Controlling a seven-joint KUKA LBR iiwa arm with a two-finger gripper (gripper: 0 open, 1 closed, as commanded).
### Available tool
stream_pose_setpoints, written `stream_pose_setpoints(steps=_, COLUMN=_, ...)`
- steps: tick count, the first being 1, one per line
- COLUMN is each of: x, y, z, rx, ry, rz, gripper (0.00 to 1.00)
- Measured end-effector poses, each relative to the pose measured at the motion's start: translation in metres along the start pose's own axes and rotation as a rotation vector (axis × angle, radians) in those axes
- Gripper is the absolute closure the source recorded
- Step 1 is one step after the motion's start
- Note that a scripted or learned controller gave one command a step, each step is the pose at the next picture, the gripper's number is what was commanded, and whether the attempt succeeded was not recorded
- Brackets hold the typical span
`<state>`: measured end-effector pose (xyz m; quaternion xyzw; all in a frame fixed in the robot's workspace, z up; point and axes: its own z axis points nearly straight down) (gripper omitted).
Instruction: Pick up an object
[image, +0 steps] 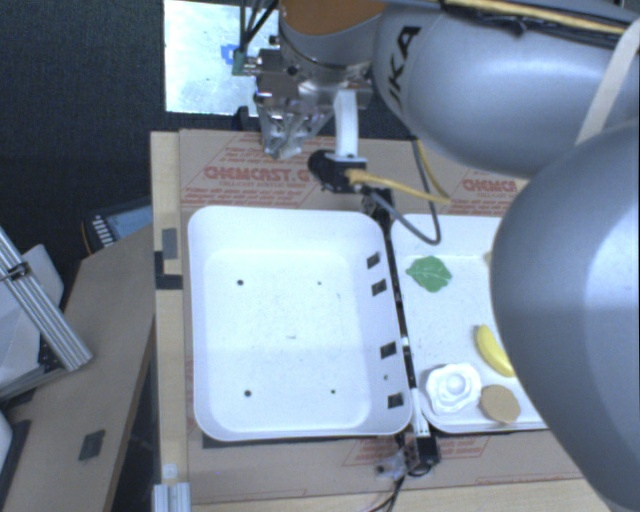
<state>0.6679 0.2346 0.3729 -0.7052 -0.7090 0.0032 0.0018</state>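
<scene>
Trouble is distance: the gripper (285, 135) hangs at upper centre, beyond the left bin (200, 300), and whether it is clenched or released I cannot tell. The banana (492, 350), green leaf (430, 273), fried egg (452, 388) and brown cookie (500, 403) lie in the right bin (440, 330), partly under the arm (500, 90), so a blind descent could miss.

Four candidates, all in the right-hand white bin (470, 235): flat green leaf-shaped piece (429, 273) near the bin's far left, lying flat by the divider. Yellow banana-shaped piece (492, 351) lies further toward the near side, partly cut off by the arm; at the near edge, a white fried-egg-like piece (453, 388) sits just beside a round tan cookie-like disc (500, 403).
</scene>
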Motion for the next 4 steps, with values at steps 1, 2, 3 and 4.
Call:
stream_pose_setpoints(steps=1, x=0.0, y=0.0, z=0.07, rx=-0.002, ry=0.0, rz=0.004, gripper=1.0)
stream_pose_setpoints(steps=2, x=0.0, y=0.001, z=0.1, rx=-0.006, ry=0.001, rz=0.004, gripper=1.0)
stream_pose_setpoints(steps=3, x=0.001, y=-0.044, z=-0.052, rx=-0.022, ry=0.009, rz=-0.001, gripper=1.0)
stream_pose_setpoints(steps=4, x=-0.001, y=-0.02, z=0.029, rx=-0.004, ry=0.0, rz=0.005, gripper=1.0)
